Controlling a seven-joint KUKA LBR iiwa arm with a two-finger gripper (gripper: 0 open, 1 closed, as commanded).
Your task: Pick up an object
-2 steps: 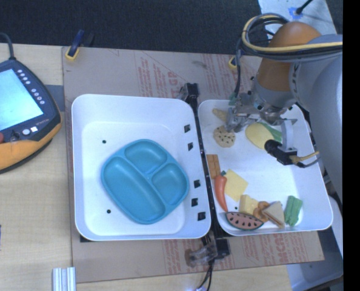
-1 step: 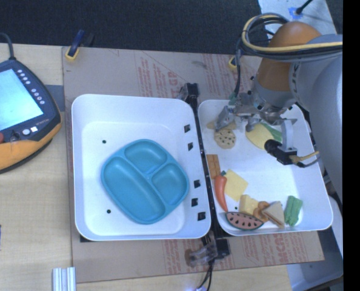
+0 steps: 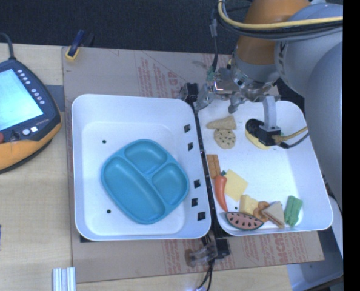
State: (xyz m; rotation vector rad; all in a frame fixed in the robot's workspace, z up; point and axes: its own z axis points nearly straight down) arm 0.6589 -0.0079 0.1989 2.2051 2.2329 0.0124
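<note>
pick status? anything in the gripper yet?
Done: the arm is over the right bin, gripper at its far end near the banana and cookie. In hand: nothing visible between the fingers. Left: the grasp and lift; the toy food lies in the bin, and the blue plate sits in the left bin.

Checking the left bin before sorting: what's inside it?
The left bin holds a blue divided plate. The plate's compartments look bare. Whatever is beneath the plate is covered.
</note>
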